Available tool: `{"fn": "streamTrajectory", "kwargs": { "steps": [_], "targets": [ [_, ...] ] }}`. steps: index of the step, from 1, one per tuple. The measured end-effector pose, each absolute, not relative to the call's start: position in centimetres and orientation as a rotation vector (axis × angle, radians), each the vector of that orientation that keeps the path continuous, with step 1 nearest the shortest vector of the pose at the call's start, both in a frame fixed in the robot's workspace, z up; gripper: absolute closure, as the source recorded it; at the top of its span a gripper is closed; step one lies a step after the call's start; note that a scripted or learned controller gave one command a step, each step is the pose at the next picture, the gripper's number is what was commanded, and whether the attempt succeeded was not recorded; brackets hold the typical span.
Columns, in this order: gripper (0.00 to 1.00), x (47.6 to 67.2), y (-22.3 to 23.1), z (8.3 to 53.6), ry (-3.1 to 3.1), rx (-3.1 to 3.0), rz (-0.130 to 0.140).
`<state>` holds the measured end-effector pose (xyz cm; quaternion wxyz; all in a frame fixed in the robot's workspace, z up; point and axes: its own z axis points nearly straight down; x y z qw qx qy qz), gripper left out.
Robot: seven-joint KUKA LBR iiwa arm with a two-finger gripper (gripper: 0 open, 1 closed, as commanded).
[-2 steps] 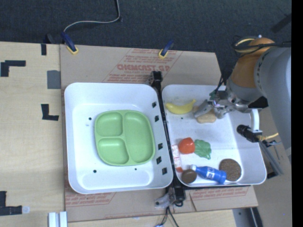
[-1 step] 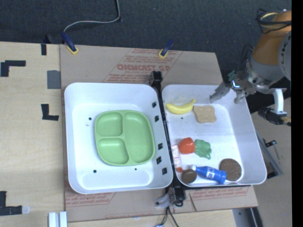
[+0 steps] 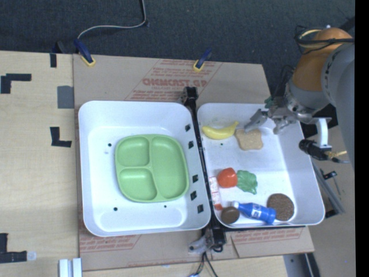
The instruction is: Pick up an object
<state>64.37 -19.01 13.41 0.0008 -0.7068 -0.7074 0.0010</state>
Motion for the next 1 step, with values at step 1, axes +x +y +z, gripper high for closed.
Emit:
{"fn": "streamTrajectory", "kwargs": {
  "steps": [1],
  "targets": [
    [0.00,62.59,-18.07,9.80,-2.220,-2.221,0.003]
  ]
}}
